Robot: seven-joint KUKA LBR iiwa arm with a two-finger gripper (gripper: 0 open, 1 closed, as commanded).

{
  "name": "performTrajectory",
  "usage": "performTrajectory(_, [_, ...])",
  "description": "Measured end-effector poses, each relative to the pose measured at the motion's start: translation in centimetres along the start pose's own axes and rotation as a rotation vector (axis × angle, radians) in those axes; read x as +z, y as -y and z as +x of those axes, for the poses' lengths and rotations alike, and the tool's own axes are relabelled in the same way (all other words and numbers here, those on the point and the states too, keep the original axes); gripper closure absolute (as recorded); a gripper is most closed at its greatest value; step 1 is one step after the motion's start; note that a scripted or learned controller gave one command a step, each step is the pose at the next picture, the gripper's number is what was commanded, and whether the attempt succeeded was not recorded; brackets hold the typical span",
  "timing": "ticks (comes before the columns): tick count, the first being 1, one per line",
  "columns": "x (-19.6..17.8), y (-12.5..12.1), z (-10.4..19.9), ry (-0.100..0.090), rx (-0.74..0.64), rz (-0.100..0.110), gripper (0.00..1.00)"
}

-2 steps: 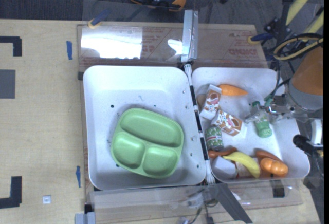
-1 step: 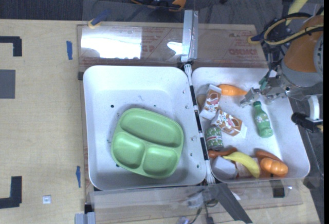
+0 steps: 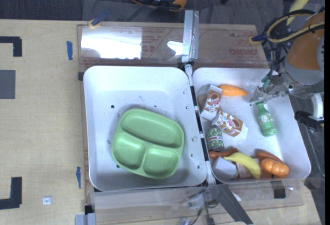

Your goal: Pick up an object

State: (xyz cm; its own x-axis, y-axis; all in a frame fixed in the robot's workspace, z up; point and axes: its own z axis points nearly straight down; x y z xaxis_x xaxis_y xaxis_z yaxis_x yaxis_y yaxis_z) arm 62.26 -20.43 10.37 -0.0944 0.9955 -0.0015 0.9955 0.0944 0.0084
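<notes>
The shallow white plastic bin on the left carries a light green three-compartment plate. The white bin on the right holds a small green bottle with a white label, an orange toy carrot, a yellow banana, an orange-and-red rounded piece, and brown-and-white printed packets whose pattern is probably lettering, too small to read. The pale wooden counter bears blue tape marks.

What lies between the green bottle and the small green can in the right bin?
In the camera view, between the green bottle and the green can lies a white and brown snack packet; beyond it the right bin floor is bare white.
</notes>
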Motion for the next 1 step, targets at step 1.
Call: performTrajectory(1, [-9.90,2.77,6.67,-0.001,-0.097,0.006,1.00])
